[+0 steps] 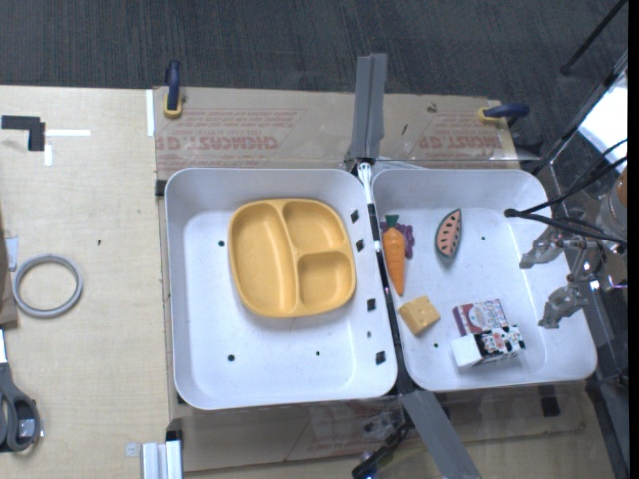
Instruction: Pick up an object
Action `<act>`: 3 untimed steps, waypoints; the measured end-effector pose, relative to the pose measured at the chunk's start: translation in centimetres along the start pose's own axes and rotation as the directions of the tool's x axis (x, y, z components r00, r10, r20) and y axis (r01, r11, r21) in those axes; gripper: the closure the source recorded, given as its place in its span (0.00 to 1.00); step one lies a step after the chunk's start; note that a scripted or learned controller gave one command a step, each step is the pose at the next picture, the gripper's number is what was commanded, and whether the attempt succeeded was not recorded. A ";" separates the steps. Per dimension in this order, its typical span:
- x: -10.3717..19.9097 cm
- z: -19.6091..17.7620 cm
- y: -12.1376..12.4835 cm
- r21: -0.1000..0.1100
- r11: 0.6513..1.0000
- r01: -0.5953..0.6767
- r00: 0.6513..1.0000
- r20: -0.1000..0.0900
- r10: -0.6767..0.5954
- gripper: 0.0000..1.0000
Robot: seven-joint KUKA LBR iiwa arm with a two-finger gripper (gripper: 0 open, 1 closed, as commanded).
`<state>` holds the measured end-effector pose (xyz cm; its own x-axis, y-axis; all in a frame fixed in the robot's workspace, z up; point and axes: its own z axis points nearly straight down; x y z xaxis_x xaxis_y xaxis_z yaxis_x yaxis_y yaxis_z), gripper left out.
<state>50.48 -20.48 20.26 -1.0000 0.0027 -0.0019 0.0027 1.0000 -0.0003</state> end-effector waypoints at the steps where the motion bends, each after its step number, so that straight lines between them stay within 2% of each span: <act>1: -5.1 9.3 2.1 0.001 0.928 -0.374 0.928 -0.001 0.374 0.00; 2: -9.4 11.1 11.0 0.001 0.792 -0.610 0.792 0.000 0.610 0.00; 3: -13.1 11.3 10.5 0.014 0.665 -0.746 0.665 -0.009 0.746 0.00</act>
